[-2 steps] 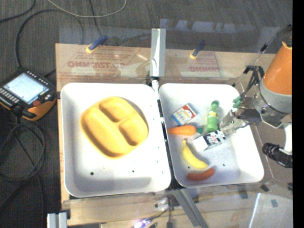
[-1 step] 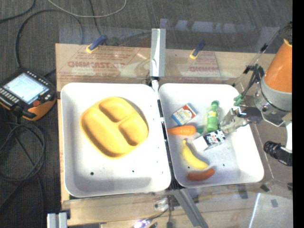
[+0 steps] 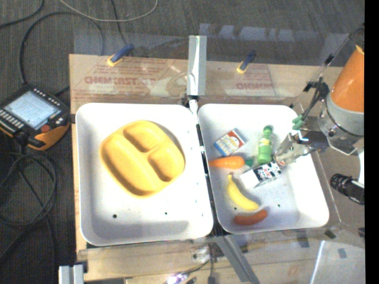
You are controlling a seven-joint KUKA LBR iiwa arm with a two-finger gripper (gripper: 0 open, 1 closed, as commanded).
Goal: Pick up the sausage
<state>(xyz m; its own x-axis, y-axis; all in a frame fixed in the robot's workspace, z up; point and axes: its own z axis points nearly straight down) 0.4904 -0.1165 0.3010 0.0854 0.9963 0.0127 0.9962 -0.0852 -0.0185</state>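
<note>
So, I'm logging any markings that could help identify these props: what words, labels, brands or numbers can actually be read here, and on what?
Red printed lettering on the board behind the bins: too faint and blurred to read.
Small carton in the right bin: label colours show, text too small.
Black and white box: pattern, no readable words.
Green bottle: nothing readable.
Handheld controller's screen: too blurred.

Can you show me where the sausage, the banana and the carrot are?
sausage (image 3: 250,218): camera view, middle of its reddish-brown body.
banana (image 3: 240,196): camera view, middle of its yellow curve.
carrot (image 3: 227,163): camera view, middle of its orange body.
</note>
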